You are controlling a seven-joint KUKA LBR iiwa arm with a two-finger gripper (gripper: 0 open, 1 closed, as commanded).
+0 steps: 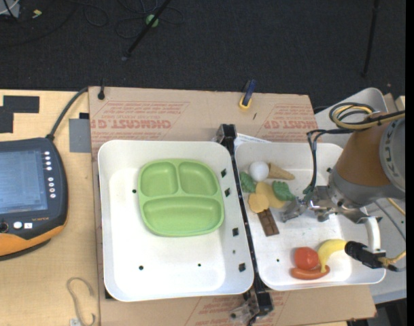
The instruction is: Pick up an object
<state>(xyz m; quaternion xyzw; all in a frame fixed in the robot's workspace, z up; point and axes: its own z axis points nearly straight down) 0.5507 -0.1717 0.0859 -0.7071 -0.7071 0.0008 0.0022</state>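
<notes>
We can't tell if our hand (293,211) is gripping, so we should drop straight onto the green toy (283,191) just beside it.

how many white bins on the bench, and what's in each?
2. The left shallow white bin holds a green divided plastic plate. The right shallow white bin holds a pile of small toy food pieces; the arm may hide some.
</notes>
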